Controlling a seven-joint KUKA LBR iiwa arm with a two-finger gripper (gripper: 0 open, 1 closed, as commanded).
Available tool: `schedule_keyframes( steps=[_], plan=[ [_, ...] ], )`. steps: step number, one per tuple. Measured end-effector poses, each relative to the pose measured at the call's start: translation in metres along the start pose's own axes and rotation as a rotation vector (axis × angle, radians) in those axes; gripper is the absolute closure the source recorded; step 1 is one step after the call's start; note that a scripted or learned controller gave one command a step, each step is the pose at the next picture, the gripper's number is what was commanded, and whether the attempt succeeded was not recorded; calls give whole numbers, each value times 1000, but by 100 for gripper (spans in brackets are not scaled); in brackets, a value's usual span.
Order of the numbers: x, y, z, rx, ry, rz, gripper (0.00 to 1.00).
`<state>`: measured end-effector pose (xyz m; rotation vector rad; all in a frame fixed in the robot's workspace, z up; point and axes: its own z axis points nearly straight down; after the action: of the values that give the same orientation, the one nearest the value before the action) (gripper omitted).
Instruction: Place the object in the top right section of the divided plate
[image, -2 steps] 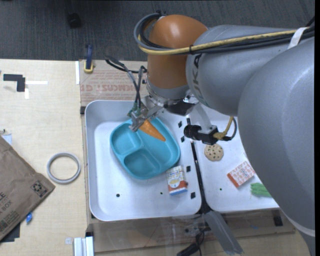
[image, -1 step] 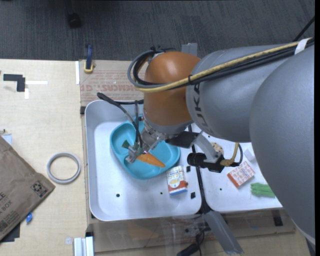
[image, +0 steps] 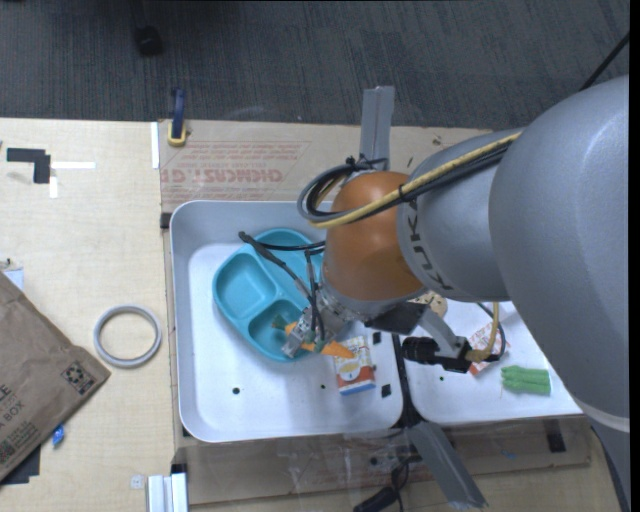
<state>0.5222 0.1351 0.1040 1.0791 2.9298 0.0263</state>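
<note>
Looming over both bins, your grey arm with its orange band (image: 370, 235) reaches in from the right | left shallow white bin (image: 200, 300) holds the blue divided plastic plate (image: 255, 290) | claw (image: 300, 335) sits at the plate's lower edge; spread or pinching, you cannot tell | small orange-and-white carton (image: 355, 370) lies just beside the plate on the bin floor.

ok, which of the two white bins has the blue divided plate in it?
The left bin: the blue divided plate lies in its upper half. The right bin holds a green block instead.
</note>
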Motion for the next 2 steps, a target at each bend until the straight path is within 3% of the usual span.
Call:
schedule_keyframes(
  steps=[1,2],
  plan=[
    [9,-33,-3,-29,-14,237,100],
    [-45,30,-222,31,5,475,100]
  ],
)
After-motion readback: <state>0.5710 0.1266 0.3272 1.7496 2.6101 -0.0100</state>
